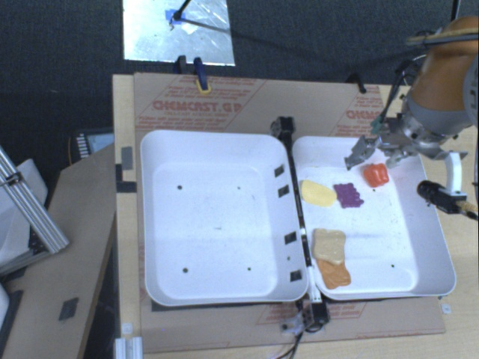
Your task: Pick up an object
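The arm (445, 73) reaches in at the upper right of the frame, and the gripper (372, 149) hangs low over the top of the right bin (430, 253). One dark finger juts left near the bin's upper rim; whether the fingers are apart or together cannot be told from this angle. Nothing shows between them, so by the look of it no pick is made yet.

The nearest target is the red piece (376, 174), lying in the upper right of that bin just below the gripper. Left of it sit a purple piece (348, 195) and a yellow piece (318, 194), close together mid-bin. Lower down, a tan piece (329, 245) overlaps an orange piece (334, 274) near the bin's lower left corner. All five rest on the bin floor, so the whole grasp and lift are left to do.

The left bin (150, 200) shares the middle wall. Both bins stand on a printed board (217, 103) on the bench; a shiny sheet (176, 21) lies at the upper left on dark carpet.
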`<state>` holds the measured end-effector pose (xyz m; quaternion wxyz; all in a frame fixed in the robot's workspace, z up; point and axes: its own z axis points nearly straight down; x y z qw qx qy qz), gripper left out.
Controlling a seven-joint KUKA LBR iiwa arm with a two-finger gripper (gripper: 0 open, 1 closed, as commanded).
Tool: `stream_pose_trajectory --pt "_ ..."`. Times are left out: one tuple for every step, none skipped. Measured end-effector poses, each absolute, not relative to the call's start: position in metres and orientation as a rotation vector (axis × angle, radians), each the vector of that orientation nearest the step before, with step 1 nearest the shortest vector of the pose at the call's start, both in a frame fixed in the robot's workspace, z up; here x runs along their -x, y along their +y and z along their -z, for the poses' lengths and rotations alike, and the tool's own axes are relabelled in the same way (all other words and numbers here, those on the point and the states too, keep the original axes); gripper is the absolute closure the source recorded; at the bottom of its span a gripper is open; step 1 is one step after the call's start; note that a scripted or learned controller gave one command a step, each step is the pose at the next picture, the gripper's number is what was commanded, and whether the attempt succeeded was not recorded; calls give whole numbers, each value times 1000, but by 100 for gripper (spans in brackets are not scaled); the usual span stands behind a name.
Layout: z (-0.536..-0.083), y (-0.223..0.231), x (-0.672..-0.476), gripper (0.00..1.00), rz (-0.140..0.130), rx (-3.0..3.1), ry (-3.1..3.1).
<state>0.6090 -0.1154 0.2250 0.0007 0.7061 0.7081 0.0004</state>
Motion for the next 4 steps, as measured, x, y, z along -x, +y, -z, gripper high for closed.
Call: stream_pose_trajectory --pt "-236 -115 -610 100 -5 -2213 2224" --pt "-355 -68 -611 100 -16 -2203 2225" --pt "-359 -71 -610 100 -7 -2208 2228" --pt "-350 -108 -506 100 3 -2228 2218"
